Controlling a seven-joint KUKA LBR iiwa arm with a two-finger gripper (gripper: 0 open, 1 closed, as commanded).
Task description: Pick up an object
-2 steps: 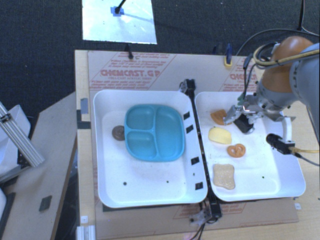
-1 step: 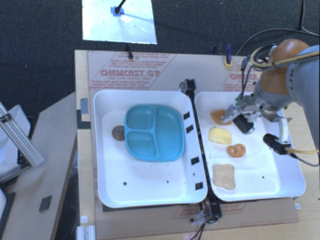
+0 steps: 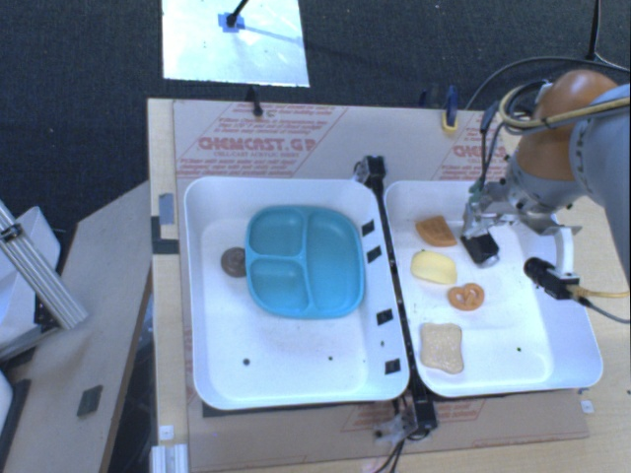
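Observation:
The right bin (image 3: 562,363) holds several toy foods: an orange piece (image 3: 435,231) at the back, a pale yellow piece (image 3: 433,266) under it, an orange pretzel (image 3: 466,297) and a slice of toast (image 3: 442,347) near the front. My gripper (image 3: 479,245) hangs over the back of this bin, just right of the orange and yellow pieces. Its dark tip points down and I see nothing held in it.
A blue divided plate (image 3: 301,261) lies in the left bin (image 3: 212,363), with a small grey round thing (image 3: 234,261) at its left edge. A black divider with clips (image 3: 387,274) separates the bins. Cables (image 3: 562,284) trail along the right bin's far side.

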